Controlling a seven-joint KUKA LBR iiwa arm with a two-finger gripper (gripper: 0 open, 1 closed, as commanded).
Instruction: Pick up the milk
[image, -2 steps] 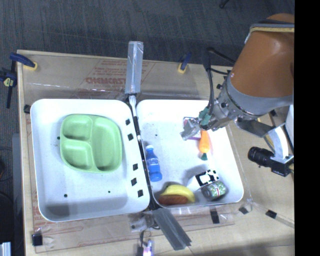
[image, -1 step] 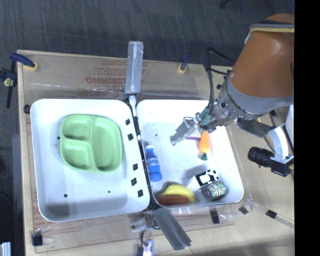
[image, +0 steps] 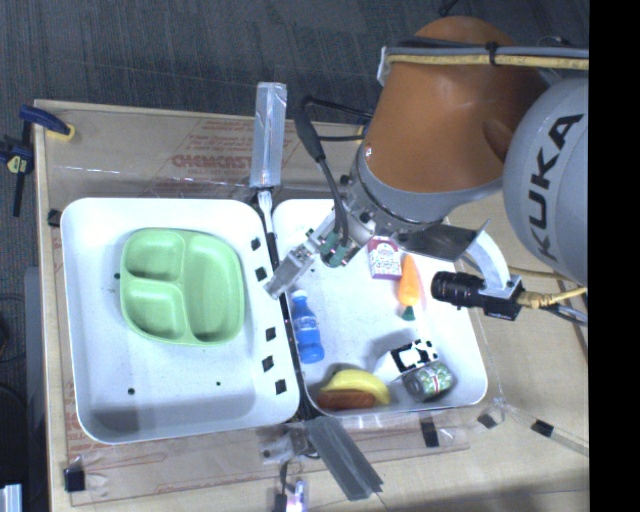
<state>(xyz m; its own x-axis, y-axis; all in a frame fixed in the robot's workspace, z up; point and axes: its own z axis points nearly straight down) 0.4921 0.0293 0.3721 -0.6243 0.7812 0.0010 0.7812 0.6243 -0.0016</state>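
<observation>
Two white bins (image: 100, 400). Pale green tray (image: 183, 287). Blue bottle (image: 306, 328). Pink-and-white milk (image: 384, 260). Orange carrot (image: 410, 284), green at the tip. Yellow banana (image: 352, 382). Brown-red sausage (image: 348, 399) below. Black-and-white cow-patterned carton (image: 414, 354). Green patterned can (image: 431, 381). Grey arm (image: 560, 170), orange band (image: 445, 110).

A single camera hung fixed above the bench (image: 120, 130), looking down at a slant on two white bins: the left bin (image: 90, 400), the right bin (image: 470, 340). The arm (image: 450, 110) loomed close, entering from the right.
</observation>
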